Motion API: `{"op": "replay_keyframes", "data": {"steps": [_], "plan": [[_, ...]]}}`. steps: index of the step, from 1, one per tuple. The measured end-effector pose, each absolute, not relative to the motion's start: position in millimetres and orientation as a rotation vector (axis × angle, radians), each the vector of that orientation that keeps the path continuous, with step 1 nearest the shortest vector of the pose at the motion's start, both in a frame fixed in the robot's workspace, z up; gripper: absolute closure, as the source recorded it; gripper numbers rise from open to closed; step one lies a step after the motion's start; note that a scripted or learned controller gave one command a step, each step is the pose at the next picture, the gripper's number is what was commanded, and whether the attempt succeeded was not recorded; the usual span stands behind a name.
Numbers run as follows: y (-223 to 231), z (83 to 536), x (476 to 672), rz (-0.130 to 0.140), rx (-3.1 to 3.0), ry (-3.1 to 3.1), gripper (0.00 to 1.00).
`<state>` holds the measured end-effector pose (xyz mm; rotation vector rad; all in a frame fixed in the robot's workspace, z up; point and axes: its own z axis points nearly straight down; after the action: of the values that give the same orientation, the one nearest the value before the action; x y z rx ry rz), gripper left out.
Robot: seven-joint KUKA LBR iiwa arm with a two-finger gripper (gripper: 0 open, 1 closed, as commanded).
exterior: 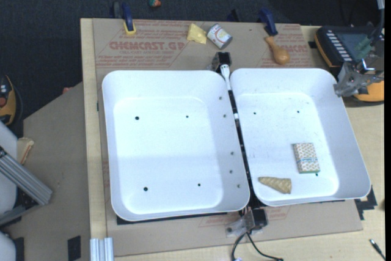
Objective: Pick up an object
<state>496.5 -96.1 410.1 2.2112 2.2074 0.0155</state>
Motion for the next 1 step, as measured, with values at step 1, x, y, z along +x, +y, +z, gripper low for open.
{"op": "replay_keyframes", "data": {"steps": [1], "plan": [[-33.0, 322.0, 557.3, -0.006, 2.219, 2.234, 1.0]]}}
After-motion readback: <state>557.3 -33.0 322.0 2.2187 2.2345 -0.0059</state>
